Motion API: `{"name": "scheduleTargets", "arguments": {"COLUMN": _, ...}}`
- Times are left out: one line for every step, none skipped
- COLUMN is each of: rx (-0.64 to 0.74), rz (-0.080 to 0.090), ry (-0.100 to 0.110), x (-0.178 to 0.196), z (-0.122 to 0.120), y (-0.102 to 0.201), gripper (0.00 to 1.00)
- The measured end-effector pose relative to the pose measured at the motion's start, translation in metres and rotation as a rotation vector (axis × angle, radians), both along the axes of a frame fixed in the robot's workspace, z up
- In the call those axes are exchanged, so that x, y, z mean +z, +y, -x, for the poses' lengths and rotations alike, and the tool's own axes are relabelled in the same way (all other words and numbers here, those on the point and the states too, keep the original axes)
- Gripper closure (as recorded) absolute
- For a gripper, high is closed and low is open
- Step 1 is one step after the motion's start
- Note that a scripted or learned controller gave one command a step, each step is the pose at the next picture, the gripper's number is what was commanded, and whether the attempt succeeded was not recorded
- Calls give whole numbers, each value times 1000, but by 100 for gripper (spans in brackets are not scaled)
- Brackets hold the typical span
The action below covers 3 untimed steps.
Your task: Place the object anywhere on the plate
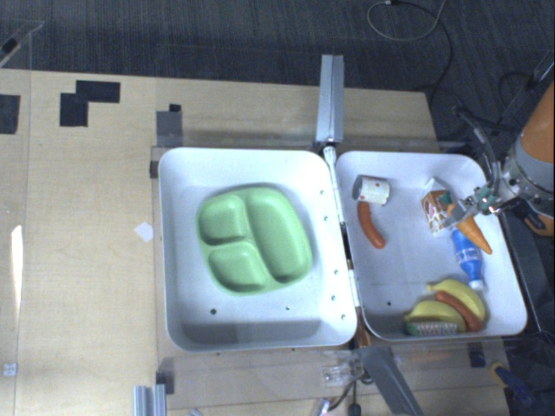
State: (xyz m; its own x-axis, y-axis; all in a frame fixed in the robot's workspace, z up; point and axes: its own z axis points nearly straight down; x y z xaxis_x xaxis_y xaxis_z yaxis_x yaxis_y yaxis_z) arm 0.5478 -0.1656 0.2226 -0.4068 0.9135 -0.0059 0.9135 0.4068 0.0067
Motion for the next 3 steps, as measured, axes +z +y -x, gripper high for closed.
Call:
{"name": "scheduleTargets", "arguments": {"rx": 117, "rz": -1, "ry": 3, "x": 7, "z": 1, "y": 88, "gripper": 100}}
{"name": "scheduleTargets", "arguments": {"rx": 263, "rz": -1, "ry": 3, "x": -22, "z": -15, "y": 148, "gripper": 100}}
{"name": "scheduleTargets", "arguments": {"rx": 365, "rz": -1, "ry": 2, "x": -37, "z": -3, "y": 219, "gripper": 100}}
